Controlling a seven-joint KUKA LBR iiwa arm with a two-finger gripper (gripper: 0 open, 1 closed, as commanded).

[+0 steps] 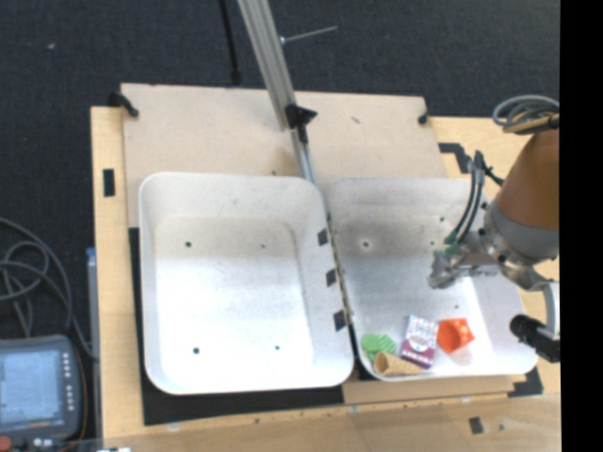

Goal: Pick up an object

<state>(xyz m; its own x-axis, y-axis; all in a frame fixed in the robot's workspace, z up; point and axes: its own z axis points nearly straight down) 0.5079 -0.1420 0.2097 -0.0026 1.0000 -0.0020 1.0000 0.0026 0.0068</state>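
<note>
Gripper [443, 273] over right bin [396, 215]; finger opening not discernible, nothing visibly held. Orange block [455, 334], purple packet [420, 339], green piece [378, 344] clustered below gripper at bin's near edge, probably slid downslope.

Robotics lab: bench [108, 252] w/ bins [170, 205], alu strut [266, 40]

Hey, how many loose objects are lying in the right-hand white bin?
4, clustered along its near edge: a green object, a tan cone-like piece, a purple-and-white packet and an orange block. The arm could hide others.
</note>
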